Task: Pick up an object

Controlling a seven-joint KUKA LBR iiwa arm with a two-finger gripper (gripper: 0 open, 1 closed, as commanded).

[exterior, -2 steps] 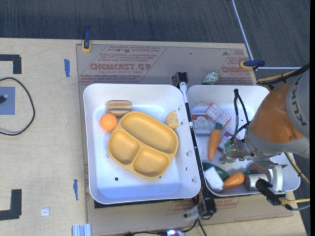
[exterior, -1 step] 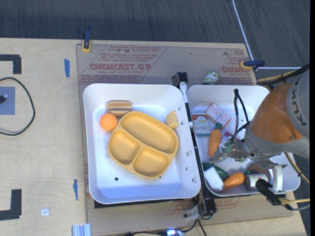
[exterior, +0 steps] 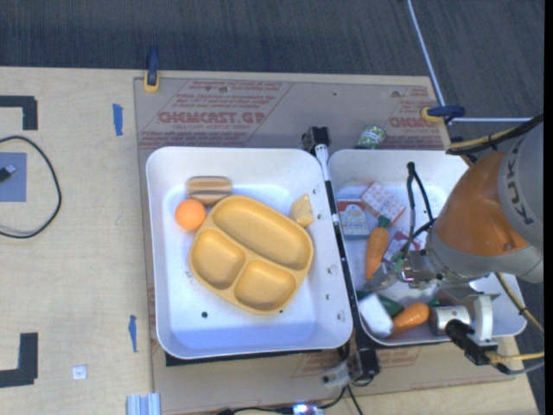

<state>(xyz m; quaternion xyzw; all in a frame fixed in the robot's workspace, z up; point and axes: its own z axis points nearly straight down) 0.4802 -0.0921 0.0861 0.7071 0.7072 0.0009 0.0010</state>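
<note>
Carrot (exterior: 377, 251) lies in our right bin (exterior: 511, 325), long axis running away from the camera, just left of our gripper (exterior: 404, 272); whether the gripper is spread or pressed together, we cannot tell, the wrist hides it

Even, bright overhead light fills the scene, the white bins (exterior: 164, 232) near blown-out with soft shadows along their inner walls, glare glinting on the yellow tray (exterior: 251, 253), and fine detail softly blurred throughout, most around the arm's orange band (exterior: 479, 210).
</note>
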